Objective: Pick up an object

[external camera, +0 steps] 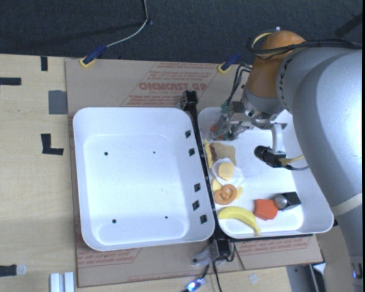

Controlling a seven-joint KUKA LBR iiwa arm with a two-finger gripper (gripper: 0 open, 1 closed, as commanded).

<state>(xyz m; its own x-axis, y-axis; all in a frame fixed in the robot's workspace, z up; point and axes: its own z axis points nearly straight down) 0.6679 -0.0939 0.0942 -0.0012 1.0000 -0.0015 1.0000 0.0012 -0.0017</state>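
Note:
My gripper hangs low over the back left corner of the right bin, under the orange band of the wrist. Right below it lies a brown slice of bread. In a row toward the front along the bin's left wall come a white and yellow fried egg, an orange doughnut and a yellow banana. An orange-red piece lies beside a black and silver object at the front. A small reddish item sits next to the fingers.
The left bin stands beside the right one, joined by a black divider with clips. A black part with a cable hangs over the right bin's middle. The big grey arm covers the right side.

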